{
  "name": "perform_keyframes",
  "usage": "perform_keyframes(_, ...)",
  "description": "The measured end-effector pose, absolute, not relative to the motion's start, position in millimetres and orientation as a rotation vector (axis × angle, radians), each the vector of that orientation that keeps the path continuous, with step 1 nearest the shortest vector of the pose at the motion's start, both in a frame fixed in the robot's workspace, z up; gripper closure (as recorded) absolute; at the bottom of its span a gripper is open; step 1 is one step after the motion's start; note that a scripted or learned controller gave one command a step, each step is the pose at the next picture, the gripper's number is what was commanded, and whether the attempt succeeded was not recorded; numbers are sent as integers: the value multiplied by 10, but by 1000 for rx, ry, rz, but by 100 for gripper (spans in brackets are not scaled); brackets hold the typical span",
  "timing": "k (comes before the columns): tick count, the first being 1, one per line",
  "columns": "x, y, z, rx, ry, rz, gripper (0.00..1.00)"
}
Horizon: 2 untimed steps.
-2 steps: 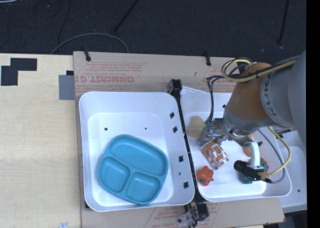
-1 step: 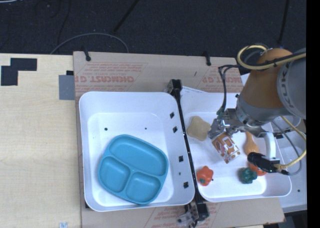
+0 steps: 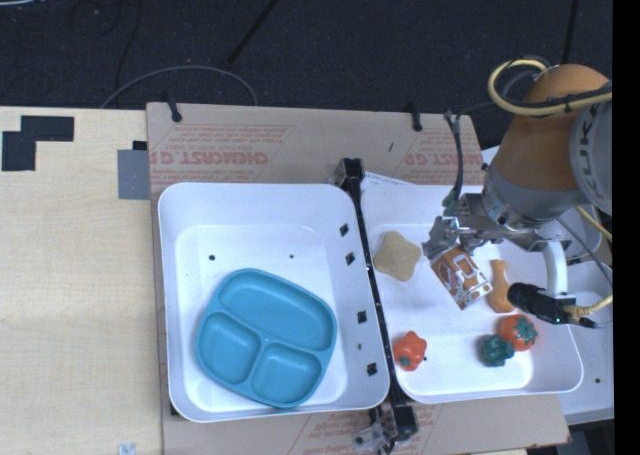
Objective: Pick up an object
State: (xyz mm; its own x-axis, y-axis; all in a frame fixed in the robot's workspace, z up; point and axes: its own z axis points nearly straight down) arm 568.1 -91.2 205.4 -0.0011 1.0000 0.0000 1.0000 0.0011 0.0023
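Along the lower edge of the right bin (image 3: 560, 383) we see a red pepper (image 3: 409, 349), a green toy (image 3: 494, 349) and a red tomato (image 3: 518, 332), well apart from the bin's walls. Further up, mid-right of the frame, our gripper (image 3: 447, 240) sits right over a small printed carton (image 3: 461, 278), whose long axis slants toward lower right. Whether the jaws are clenched or released we cannot tell. A tan cookie (image 3: 396, 256) lies just left, near the divider. The blue tray (image 3: 265, 337) fills the left bin (image 3: 185, 208).
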Motion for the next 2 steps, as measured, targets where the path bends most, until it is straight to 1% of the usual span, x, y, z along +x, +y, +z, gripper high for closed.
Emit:
perform_keyframes(1, 5691, -925, 2583, 2219, 2220, 3, 100)
perform_keyframes(2, 5796, -414, 2592, 2219, 2228, 0, 100)
